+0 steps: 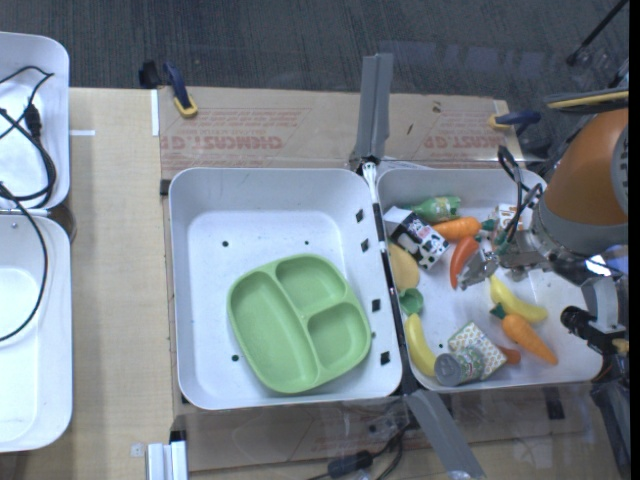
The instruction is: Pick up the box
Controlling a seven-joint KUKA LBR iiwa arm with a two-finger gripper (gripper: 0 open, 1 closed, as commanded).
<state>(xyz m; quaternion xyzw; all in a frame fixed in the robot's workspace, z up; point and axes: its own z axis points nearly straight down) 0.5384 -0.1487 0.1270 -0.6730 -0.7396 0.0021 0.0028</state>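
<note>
A small patterned box lies flat near the front of the right bin, beside a grey can. A black-and-white spotted box rests near that bin's left wall. A third white carton peeks out behind the arm at the back. My gripper hangs low over the bin's middle, between a red pepper and a yellow banana. It is well above the patterned box and to the right of the spotted one.
The left bin holds a green divided plate. Around the gripper lie two carrots, a second banana, a green bottle and a yellow fruit. The arm's orange band overhangs the right bin's right side.
</note>
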